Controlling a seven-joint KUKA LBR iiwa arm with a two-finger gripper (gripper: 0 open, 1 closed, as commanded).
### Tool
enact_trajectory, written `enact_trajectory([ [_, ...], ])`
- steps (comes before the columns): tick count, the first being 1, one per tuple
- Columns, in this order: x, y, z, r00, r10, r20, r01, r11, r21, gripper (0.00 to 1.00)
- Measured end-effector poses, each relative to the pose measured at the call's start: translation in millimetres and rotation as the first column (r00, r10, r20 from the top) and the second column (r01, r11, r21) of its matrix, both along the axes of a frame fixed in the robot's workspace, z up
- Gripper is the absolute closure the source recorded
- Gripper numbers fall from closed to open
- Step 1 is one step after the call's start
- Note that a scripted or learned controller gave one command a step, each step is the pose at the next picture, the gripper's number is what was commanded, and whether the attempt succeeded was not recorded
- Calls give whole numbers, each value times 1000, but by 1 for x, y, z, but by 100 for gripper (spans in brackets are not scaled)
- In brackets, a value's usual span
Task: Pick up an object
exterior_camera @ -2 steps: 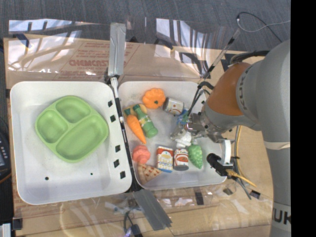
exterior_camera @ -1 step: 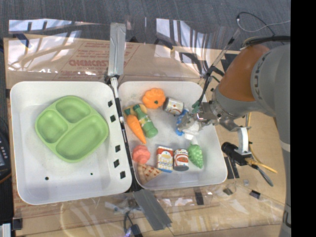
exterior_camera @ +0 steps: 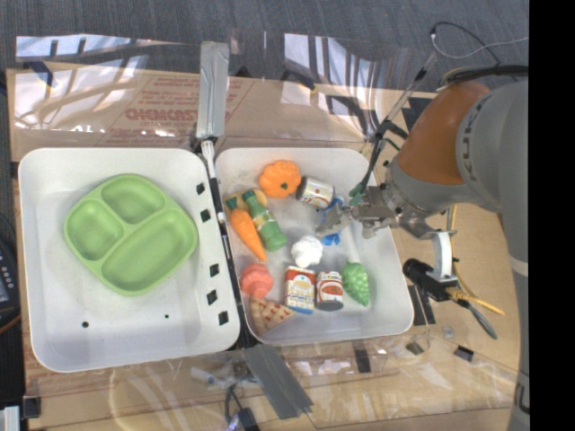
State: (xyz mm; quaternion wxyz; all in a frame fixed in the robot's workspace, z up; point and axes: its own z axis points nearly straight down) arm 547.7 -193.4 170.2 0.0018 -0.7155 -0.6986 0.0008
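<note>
- Two shallow white bins sit side by side on the bench: the left bin [exterior_camera: 45,330] and the right bin [exterior_camera: 391,308], edges touching at the centre.
- Left bin: holds one green divided plate [exterior_camera: 131,233] with three compartments, lying flat towards the bin's upper middle.
- Right bin, left side: an orange toy carrot [exterior_camera: 248,233] lies beside a green toy bottle [exterior_camera: 266,222]; below them sit a pink toy [exterior_camera: 256,280] and a toy pizza slice [exterior_camera: 269,313] at the lower left corner.
- Right bin, upper centre: an orange toy pumpkin [exterior_camera: 280,178], with a small tin can [exterior_camera: 315,192] lying on its side just to the right.
- Right bin, centre: a white round object [exterior_camera: 307,250]; below it two small labelled jars [exterior_camera: 314,289] stand side by side, with a green toy grape bunch [exterior_camera: 357,283] to their right.
- Gripper [exterior_camera: 334,221]: positioned low over the right bin, between the tin can and the white round object, near a small blue item [exterior_camera: 330,238]. Finger spacing cannot be determined from this view, and no object is visibly between them.
- Arm [exterior_camera: 467,146]: grey with an orange band, entering from the right over the bin's right wall.
</note>
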Motion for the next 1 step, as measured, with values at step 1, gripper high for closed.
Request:
enact_trajectory([
  [1,4,-7,-64,1000,-25,2,25,1000,0,0],
])
